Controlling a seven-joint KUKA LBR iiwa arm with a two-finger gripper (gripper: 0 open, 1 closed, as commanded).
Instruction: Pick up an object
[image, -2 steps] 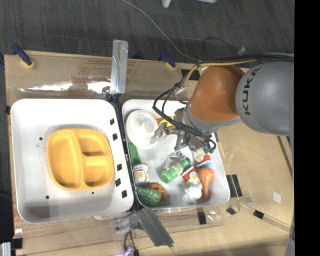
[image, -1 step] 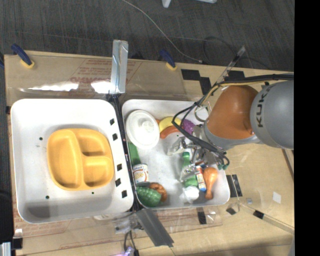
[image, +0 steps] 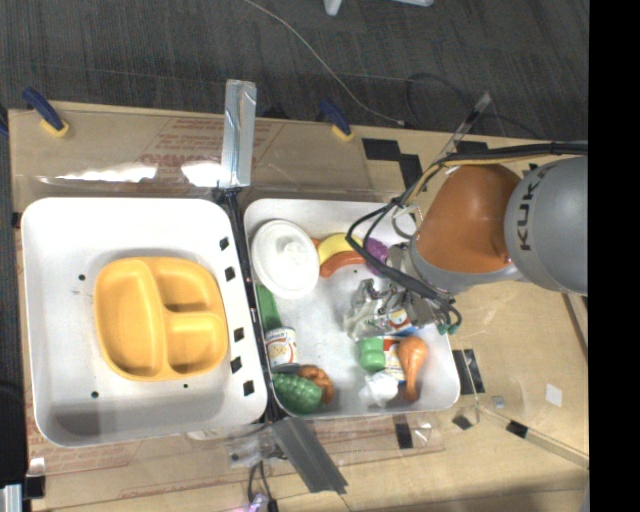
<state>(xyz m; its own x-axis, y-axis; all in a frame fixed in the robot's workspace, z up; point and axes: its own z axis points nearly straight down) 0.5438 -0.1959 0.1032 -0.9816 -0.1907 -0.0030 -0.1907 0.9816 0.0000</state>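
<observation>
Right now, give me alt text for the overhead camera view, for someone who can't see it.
A grey and orange robot arm reaches from the right into the right white bin, its gripper low among toy foods, a white lid and a small jar. The left white bin holds a yellow divided tray.

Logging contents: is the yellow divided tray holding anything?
Empty: the yellow divided tray in the left bin shows bare compartments.

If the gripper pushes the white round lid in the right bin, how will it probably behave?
The white round lid looks rigid and glossy, so it would probably slide rather than bend. Its low domed shape seems unlikely to tip. It touches the banana, so a push towards it may move both.
</observation>
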